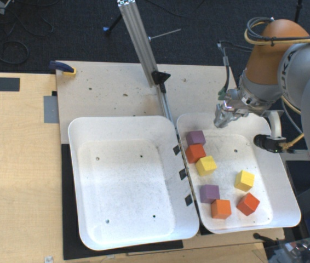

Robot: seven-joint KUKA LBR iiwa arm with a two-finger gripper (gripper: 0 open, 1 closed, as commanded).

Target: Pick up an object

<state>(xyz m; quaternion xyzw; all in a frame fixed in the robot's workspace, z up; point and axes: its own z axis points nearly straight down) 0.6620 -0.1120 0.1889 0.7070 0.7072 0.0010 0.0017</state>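
My claw [224,116] hangs over the right bin [278,199].
It looks blurry, so I cannot tell if it's open or holding a block.

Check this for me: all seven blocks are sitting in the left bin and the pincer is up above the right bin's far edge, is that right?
Not quite: the bin is wrong. The camera view shows all seven blocks in the right bin, not the left bin. The rest holds: the pincer hangs above the right bin's far edge.
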